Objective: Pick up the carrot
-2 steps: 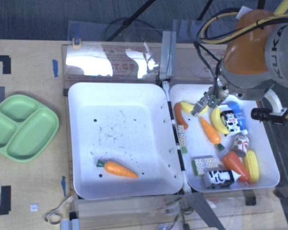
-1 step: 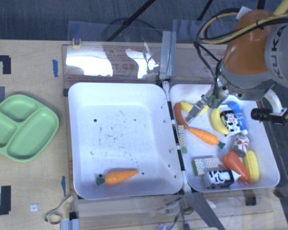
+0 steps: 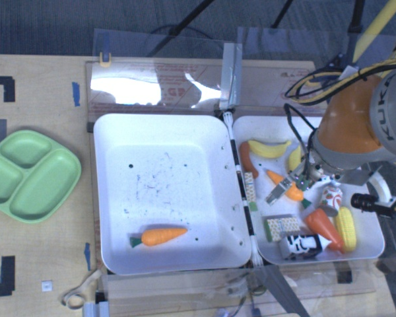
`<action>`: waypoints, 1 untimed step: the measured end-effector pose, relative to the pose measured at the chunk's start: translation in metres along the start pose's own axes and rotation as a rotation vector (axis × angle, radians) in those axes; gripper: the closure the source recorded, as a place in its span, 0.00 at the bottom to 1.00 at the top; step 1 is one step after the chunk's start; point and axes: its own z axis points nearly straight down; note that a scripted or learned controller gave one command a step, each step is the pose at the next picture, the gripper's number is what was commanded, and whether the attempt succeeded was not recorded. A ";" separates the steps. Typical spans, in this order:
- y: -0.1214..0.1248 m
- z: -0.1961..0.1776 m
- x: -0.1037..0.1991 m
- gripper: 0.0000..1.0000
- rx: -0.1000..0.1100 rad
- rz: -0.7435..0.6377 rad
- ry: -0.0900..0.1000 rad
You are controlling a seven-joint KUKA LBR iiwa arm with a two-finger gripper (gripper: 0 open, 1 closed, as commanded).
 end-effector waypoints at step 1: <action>0.004 0.031 -0.006 0.00 -0.004 -0.133 -0.002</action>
